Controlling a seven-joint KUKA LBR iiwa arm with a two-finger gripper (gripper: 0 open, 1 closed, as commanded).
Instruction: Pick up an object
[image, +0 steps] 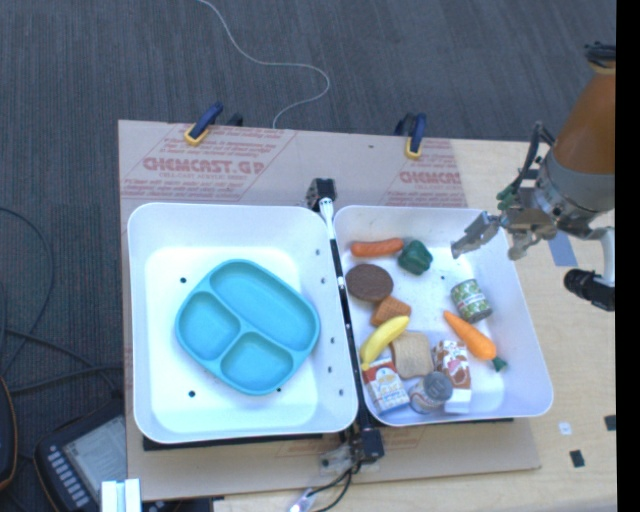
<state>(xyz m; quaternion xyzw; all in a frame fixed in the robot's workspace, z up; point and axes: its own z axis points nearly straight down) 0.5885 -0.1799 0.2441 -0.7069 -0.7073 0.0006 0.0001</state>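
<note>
The objects to be picked lie crowded in the right bin (530, 340), and the pincer (497, 237) hangs above that bin's upper right part with its two fingers spread apart and nothing between them. One finger (472, 236) points left over the white floor of the bin, the other sits nearer the bin's right rim. The grey arm with its orange band (590, 115) comes in from the right. Nearest the pincer are a green toy vegetable (416, 257) to its left and a small green can (469, 299) just below it. A carrot (470, 335) lies slantwise below the can. Another carrot (377, 247) lies along the bin's top edge, just beside the green vegetable. Below it sits a round brown cookie (369, 282), then a small orange-brown piece (391, 311), a banana (383, 339) and a slice of bread (411, 354), all close together. At the bottom of the bin several small packets and a round grey lid (436, 386) are heaped, touching one another. The left bin (150, 240) holds a blue divided plate (247, 325) with three compartments. Both bins rest on a board (200, 165) held by two clamps (204, 122) at its far edge.
</note>
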